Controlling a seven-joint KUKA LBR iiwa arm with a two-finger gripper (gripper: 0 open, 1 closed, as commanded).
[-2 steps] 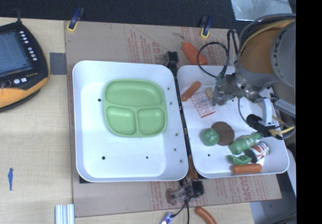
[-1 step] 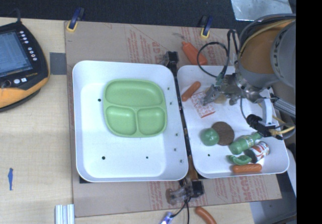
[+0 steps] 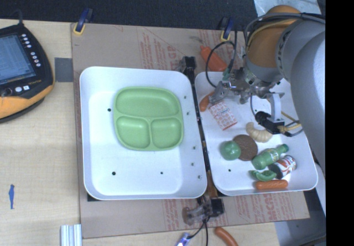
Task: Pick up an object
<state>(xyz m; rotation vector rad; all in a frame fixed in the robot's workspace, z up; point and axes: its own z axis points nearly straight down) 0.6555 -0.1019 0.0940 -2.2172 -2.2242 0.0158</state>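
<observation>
Camera view, from the left: a teach pendant (image 3: pixel 19 73) with a screen rests on the bench (image 3: pixel 38 156), well apart from the bins. The left white bin (image 3: pixel 99 129) holds a green divided plate (image 3: pixel 148 118) lying flat near its middle. Just beside it, the right white bin (image 3: pixel 238 181) carries the pickable toys: a red-printed packet (image 3: pixel 223 115) near its upper left, a green round toy (image 3: pixel 231 150) touching a brown disc (image 3: pixel 245 146), a pale banana-shaped piece (image 3: pixel 258 132), a green bottle (image 3: pixel 270 156), a small can (image 3: pixel 286 166) and an orange sausage (image 3: pixel 271 185) along the front rim. The gripper (image 3: pixel 239 88) hangs over the bin's upper part, just above the packet; whether it is apart or together cannot be told.
</observation>
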